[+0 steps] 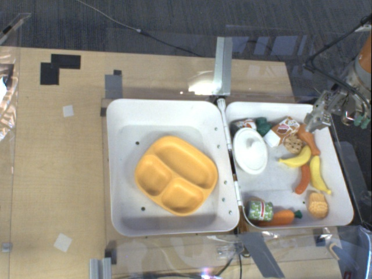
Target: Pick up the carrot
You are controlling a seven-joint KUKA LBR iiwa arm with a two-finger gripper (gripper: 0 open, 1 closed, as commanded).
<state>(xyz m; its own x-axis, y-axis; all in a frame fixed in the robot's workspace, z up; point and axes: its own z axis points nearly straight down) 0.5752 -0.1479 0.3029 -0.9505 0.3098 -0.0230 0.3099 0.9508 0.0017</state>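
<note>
The wooden bench (64,173) carries two shallow white bins side by side. The left bin (122,127), in the middle of the frame, holds a yellow divided tray (176,174) lying at a slant. The right bin (343,205) is crowded: a white round dish (250,150) sits near its left wall, two bananas (308,164) lie toward the right with a red sausage (304,179) between them, a cookie (292,143) and a small packet (287,127) rest further up, and a bread roll (317,204) lies at the lower right.

The carrot (283,217) — orange, with a green tip pointing right — lies along the bottom wall of the right bin, touching a small green-labelled can (261,210) on its left.

The arm enters from the upper right of the frame. Its pincer (318,118) hangs over the upper right corner of the right bin, well apart from the carrot — whether its tips are spread or together I cannot tell, and nothing is visibly held.
</note>
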